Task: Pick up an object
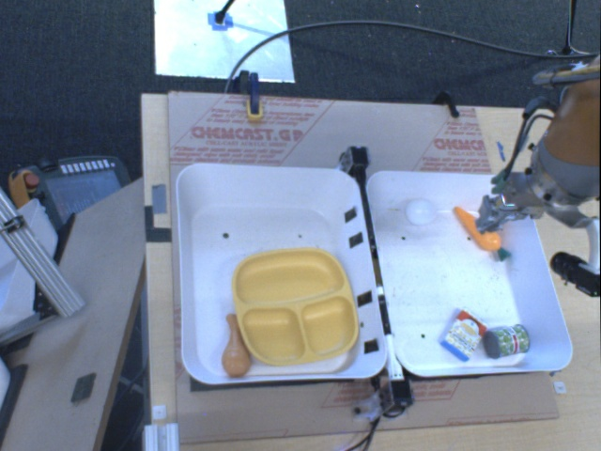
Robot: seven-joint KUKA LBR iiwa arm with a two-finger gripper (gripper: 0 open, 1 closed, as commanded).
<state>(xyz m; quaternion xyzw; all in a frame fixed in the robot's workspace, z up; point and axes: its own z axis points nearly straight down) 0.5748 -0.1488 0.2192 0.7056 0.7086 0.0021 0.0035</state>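
- Hovered right beside toy carrot (476,231) in right bin (554,346): gripper (492,214), opening impossible to tell.
- Looked light, stiff, slick; best pinched across thick orange middle.

The two white bins (272,191) look like smooth, slightly shiny plastic. The yellow tray (293,303) looks like smooth plastic too, with a soft shine. The small can (508,340) looks like shiny metal. The surface (310,125) under the bins looks like flat, dull cardboard. The floor (75,54) looks like dark, rough carpet.
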